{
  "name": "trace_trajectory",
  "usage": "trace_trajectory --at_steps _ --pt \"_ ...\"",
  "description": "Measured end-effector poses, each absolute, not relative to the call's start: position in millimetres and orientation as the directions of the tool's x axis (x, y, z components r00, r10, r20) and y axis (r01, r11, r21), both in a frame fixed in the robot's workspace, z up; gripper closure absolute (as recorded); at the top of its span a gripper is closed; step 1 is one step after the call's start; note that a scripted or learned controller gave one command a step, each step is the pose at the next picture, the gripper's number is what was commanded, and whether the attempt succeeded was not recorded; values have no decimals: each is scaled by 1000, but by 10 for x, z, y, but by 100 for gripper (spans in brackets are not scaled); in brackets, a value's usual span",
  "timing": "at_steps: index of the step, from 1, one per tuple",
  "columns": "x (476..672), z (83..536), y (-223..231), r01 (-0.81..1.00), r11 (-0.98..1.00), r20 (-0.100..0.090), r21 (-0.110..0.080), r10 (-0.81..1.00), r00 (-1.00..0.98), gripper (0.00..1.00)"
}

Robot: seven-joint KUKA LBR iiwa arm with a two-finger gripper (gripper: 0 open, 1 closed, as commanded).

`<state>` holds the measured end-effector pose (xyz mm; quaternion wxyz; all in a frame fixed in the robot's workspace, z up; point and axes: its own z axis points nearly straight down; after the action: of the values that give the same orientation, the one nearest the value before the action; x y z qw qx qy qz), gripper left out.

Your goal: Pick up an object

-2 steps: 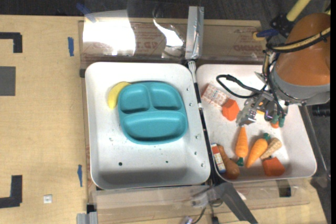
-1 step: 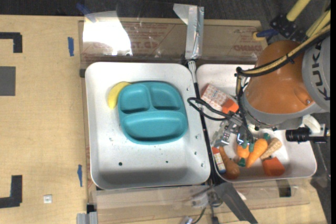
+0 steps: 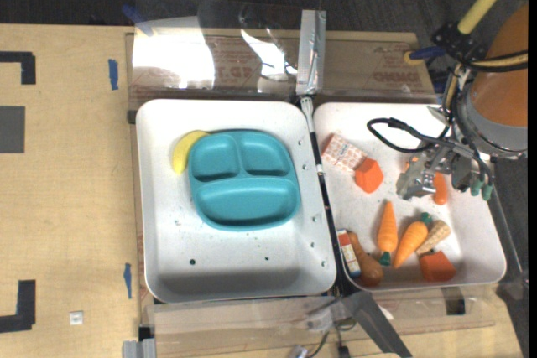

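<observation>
Leftward, a teal tray (image 3: 243, 179) over a yellow piece (image 3: 180, 151) in the left bin (image 3: 159, 264). Further right, carrots (image 3: 387, 227) and orange blocks (image 3: 367, 175) across the right bin (image 3: 487, 264). Rightmost, gripper (image 3: 424, 180) low over that bin, just beside an orange piece (image 3: 440, 189); grip impossible to judge.

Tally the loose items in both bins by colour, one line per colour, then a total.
Left bin:
Teal divided plate: 1
Yellow piece: 1
Right bin:
Orange items, including two carrots: 5
White-and-red packet: 1
Brown piece: 1
Tan cone: 1
Total: 10
</observation>
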<state>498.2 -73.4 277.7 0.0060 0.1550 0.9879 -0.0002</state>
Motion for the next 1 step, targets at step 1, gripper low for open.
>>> trace_trajectory --at_steps 1 --pt "5513 2742 -751 165 986 -9 1 165 -986 100"
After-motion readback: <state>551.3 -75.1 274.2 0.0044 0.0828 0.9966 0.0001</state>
